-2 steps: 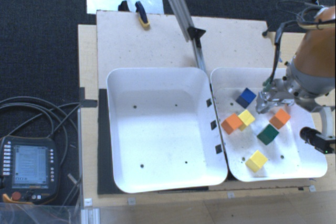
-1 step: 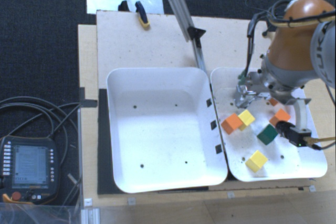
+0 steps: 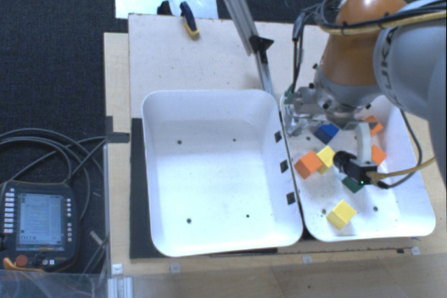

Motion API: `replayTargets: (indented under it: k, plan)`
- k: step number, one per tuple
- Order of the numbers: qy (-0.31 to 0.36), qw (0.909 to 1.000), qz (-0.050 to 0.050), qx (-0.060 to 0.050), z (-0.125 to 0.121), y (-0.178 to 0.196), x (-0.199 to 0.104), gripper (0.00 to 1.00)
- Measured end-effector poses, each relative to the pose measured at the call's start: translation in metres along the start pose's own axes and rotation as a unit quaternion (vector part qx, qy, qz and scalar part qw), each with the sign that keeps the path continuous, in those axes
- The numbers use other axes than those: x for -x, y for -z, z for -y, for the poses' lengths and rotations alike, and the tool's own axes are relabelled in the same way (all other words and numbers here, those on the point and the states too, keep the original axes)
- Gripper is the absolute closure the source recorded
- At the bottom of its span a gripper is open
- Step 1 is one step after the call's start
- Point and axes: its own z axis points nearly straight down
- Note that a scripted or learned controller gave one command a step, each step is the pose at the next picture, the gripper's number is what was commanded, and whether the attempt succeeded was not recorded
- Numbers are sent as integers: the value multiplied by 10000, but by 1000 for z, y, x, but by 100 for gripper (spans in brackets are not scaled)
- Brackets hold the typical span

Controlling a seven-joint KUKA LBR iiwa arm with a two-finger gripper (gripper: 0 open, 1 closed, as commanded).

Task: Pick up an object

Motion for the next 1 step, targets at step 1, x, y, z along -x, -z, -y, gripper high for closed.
replayTargets:
  k: [1]
  plan:
    - [3, 10000, -9, 0, -15, 6, -52, 100]
